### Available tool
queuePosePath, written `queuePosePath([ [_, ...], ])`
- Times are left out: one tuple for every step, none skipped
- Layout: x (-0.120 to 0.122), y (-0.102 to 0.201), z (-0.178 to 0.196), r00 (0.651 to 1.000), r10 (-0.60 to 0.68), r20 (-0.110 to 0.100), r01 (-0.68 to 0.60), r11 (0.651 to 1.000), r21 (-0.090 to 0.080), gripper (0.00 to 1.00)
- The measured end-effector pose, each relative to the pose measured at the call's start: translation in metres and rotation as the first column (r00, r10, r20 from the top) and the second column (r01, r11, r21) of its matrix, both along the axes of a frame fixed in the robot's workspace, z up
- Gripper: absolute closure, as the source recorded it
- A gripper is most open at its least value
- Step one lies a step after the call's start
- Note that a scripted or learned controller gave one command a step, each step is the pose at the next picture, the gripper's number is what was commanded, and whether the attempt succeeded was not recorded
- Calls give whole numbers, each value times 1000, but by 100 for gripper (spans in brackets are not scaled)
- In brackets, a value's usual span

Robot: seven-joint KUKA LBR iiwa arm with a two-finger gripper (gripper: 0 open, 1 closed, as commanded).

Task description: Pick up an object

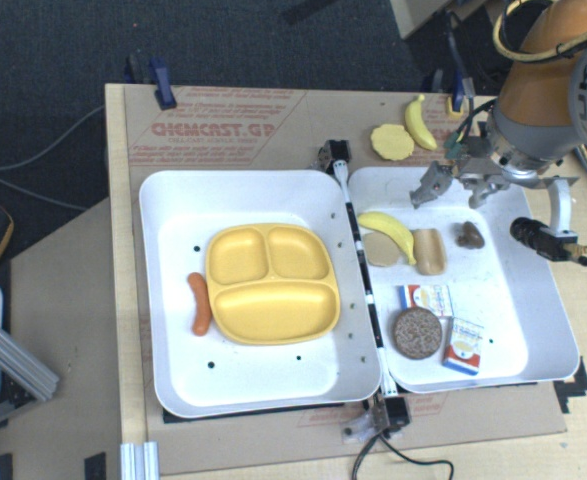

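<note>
Camera view: we see the grey arm's jaws (455, 185) spread open with nothing between them, poised over the far rim of the right white bin (543, 298). In that bin, a yellow plastic banana (390, 232), a tan bread-like piece (429, 251) and a small brown lump (470, 235) lie near the far half. A round brown patty (417, 332) and two printed cartons (463, 345) crowd the near edge. The bin's right side is bare. A yellow divided plate (271, 282) fills the left white bin (173, 268).
</note>
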State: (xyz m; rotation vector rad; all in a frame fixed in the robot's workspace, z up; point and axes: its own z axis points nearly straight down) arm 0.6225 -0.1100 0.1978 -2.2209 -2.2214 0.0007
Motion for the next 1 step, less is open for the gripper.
queuePosePath([
  [20, 19, -82, 1000, 3, -5, -3, 1000, 1, 0],
])
